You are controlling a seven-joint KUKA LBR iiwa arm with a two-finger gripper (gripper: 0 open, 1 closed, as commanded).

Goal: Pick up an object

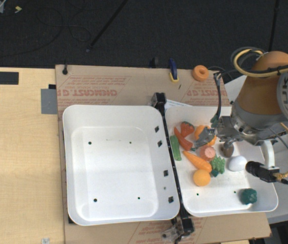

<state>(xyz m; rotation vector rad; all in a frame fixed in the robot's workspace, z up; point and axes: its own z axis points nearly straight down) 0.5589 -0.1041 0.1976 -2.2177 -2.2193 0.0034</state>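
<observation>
The right bin [220,207] holds a cluster of toy foods. There is a red pepper piece [184,134], a long green pod [176,148], an orange carrot [197,161], an orange ball [201,178] and a green broccoli piece [217,165]. A pink-red round piece [209,153], a white egg [236,162] and a dark green lump [248,195] lie there too. My gripper [212,136] hangs low over the middle of the cluster, just above the pink-red piece and beside a small orange piece [200,131]. I see nothing clearly held in it.
The left bin [73,136] stands beside the right one, with a black divider strip [168,156] between them. On the cardboard behind the bins lie an orange ring [200,72] and a blue clip [173,70]. The arm's orange band [266,85] rises over the right bin's far right corner.
</observation>
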